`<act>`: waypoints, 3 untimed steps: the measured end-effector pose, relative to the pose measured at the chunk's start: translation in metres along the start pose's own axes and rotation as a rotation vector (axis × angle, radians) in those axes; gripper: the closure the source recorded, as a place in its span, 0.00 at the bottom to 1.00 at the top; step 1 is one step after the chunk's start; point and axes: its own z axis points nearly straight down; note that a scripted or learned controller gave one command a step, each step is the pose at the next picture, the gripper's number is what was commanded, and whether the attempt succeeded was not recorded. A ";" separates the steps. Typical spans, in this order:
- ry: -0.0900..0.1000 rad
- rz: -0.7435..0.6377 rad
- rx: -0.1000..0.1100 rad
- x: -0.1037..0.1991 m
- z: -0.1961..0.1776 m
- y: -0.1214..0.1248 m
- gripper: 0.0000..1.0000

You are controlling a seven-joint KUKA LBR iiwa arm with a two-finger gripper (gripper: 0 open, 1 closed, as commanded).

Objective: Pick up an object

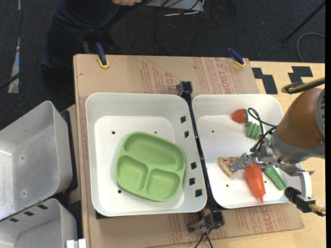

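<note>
My gripper (242,163) is low in the right bin (217,107), reaching in from the right under the grey and orange arm (302,128). It sits between a tan, wedge-shaped piece (225,166) just to its left and the top end of an orange carrot (255,183) just to its right. I cannot tell whether it touches either one. A green stick-shaped item (275,177) lies beside the carrot. Farther back are a red piece (238,116) and another green piece (253,130).
The left bin (103,112) holds a green divided plate (150,165). A black divider (195,143) runs between the bins. A black cable (258,119) loops over the right bin's back. White tubs (31,154) stand off the bench at left.
</note>
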 end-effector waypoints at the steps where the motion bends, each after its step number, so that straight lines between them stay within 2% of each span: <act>1: -0.001 0.000 0.000 0.000 -0.010 -0.001 1.00; 3: -0.003 -0.007 -0.003 0.007 -0.116 0.006 1.00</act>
